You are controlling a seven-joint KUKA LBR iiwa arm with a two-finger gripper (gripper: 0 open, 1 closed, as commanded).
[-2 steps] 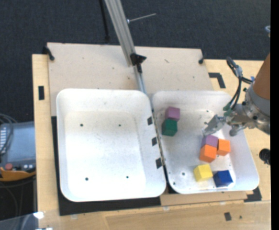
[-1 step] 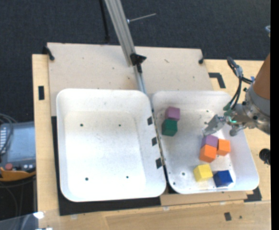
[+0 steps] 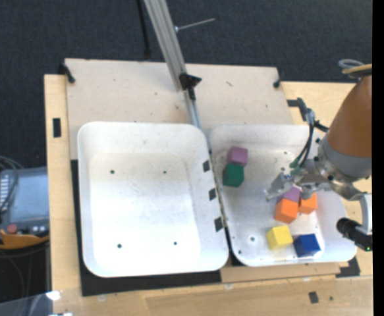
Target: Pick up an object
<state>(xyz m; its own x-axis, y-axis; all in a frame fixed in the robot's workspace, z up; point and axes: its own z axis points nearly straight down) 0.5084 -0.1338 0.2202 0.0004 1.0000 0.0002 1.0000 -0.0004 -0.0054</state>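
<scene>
My gripper (image 3: 289, 184) hangs low over the right bin (image 3: 257, 255), reaching in from the right under the orange-banded wrist. Just below it lies a small purple block (image 3: 292, 194), partly covered by the gripper, touching an orange cube (image 3: 286, 210) and a second orange block (image 3: 308, 204). Whether the purple block sits between the fingers I cannot tell. A yellow cube (image 3: 279, 236) and a blue cube (image 3: 306, 244) rest near the bin's front edge. A pink-purple cube (image 3: 238, 155) and a green cube (image 3: 233, 174) stand together by the bin's left wall.
The left bin (image 3: 86, 196) lies beside the right one, with a shared rim between them. A slanted aluminium rail (image 3: 168, 38) runs from the top down to the bins' junction. A control pendant (image 3: 20, 206) sits off the bench at left.
</scene>
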